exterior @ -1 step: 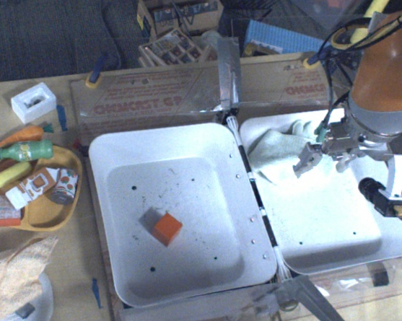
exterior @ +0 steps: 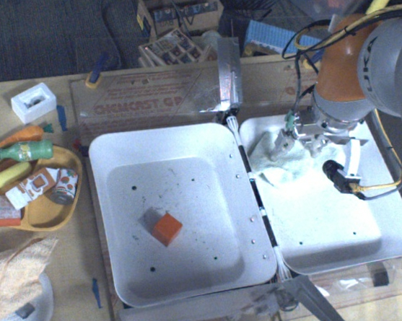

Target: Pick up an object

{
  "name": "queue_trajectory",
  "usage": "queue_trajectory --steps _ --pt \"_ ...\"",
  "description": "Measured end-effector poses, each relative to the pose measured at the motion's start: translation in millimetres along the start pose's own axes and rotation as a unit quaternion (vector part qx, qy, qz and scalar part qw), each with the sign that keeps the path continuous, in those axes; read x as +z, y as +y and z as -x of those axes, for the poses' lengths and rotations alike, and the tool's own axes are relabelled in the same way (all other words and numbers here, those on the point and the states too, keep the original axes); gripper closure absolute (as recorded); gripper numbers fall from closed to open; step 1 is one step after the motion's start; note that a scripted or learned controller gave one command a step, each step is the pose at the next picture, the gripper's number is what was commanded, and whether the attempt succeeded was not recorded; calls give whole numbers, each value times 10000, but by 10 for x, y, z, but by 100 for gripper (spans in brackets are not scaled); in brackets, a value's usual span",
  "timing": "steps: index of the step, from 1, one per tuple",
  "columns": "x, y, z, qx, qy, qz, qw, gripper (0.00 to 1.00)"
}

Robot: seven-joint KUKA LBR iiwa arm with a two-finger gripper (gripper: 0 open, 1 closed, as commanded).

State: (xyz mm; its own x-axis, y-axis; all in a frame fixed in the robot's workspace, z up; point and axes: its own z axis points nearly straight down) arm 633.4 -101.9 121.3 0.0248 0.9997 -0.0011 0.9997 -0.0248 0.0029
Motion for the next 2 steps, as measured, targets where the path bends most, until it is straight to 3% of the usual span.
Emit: queue_trajectory --steps 1,2 --pt "-377 -32 651 -247 -6 6 9997 0" --pt "-96 -195 1100 410 7 -22 9992 0"
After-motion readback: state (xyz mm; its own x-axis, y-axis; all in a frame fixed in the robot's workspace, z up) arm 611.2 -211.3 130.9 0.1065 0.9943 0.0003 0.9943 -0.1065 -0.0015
